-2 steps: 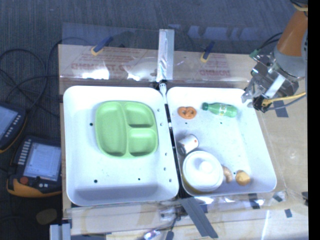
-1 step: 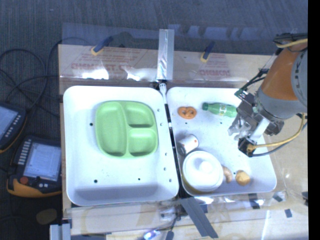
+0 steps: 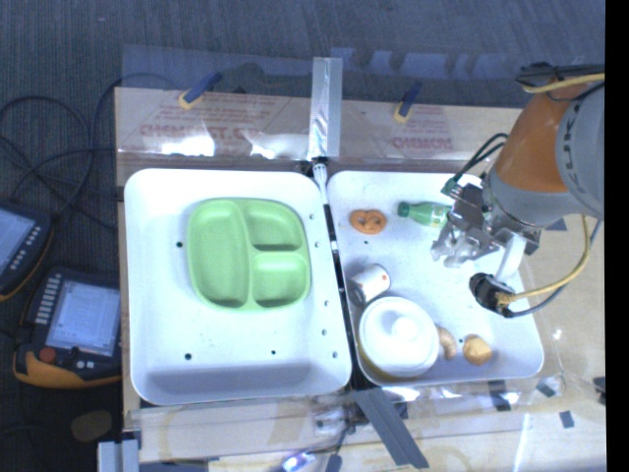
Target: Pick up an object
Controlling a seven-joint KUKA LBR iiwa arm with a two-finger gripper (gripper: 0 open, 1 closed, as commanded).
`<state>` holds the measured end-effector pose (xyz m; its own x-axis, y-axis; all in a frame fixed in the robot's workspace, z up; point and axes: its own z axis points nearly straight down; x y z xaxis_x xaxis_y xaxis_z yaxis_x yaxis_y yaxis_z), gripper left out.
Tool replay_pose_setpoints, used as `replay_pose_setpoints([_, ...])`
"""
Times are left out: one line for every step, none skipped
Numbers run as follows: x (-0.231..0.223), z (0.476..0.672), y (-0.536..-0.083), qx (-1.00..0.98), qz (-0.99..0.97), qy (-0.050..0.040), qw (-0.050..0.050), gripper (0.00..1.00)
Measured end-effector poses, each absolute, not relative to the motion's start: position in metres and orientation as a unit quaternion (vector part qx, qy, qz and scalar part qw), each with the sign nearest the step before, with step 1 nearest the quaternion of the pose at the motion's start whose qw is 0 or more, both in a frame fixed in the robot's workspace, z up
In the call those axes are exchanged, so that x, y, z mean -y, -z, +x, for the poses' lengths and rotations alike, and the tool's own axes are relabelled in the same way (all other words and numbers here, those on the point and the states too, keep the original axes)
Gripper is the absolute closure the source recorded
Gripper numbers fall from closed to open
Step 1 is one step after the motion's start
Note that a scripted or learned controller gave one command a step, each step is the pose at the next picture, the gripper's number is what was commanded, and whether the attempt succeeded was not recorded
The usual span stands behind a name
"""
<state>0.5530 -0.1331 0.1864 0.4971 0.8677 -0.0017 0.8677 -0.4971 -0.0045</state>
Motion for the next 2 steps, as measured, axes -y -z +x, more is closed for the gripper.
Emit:
replay_pose_setpoints([0.185,0.598,-0.110,0.358,-0.934,-0.0028,0.001,1.00])
replay_pose_setpoints([0.182,0.612,-0.090,0.267,-0.964,0.0017,-0.002,1.00])
